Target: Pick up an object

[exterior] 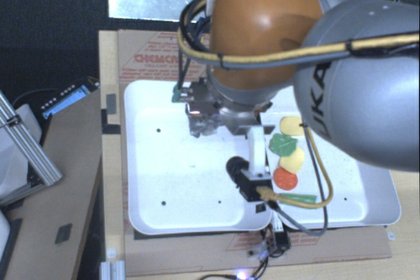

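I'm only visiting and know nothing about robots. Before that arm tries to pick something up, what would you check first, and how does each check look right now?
1. Things available to pick: ok. A red piece, a green piece and a green stick, among others, lie in the right bin.
2. Tool over a target: not ok. The tool appears over the left bin, away from the pieces.
3. Tool free of load: cannot tell. The arm hides its underside.
4. Pieces well separated: not ok. They lie crowded together.
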Robot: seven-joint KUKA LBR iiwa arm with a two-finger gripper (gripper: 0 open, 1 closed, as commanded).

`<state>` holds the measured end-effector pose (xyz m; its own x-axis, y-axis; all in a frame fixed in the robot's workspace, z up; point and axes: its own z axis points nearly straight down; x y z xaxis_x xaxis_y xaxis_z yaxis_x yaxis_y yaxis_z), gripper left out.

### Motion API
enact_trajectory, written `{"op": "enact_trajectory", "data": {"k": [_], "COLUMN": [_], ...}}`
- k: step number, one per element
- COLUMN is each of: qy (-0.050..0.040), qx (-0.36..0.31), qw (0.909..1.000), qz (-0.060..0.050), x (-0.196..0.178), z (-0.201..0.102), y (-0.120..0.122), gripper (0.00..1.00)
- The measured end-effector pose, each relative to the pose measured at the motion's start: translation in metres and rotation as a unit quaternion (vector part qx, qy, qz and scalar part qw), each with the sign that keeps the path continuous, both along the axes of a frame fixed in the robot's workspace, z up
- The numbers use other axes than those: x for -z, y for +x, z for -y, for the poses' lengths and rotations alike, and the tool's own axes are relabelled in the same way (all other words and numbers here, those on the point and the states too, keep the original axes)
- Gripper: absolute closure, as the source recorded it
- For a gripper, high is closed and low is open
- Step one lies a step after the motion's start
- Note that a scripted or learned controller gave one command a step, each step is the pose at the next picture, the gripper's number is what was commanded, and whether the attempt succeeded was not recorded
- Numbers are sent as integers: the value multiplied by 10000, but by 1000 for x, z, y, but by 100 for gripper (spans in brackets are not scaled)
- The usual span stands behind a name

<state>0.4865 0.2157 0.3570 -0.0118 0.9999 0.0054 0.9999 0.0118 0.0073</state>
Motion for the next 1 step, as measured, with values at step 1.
{"op": "enact_trajectory", "data": {"k": [1], "qy": [21], "qx": [23], "qw": [10000], "qz": [45], "x": [-140], "z": [-19], "y": [0], "gripper": [100]}}
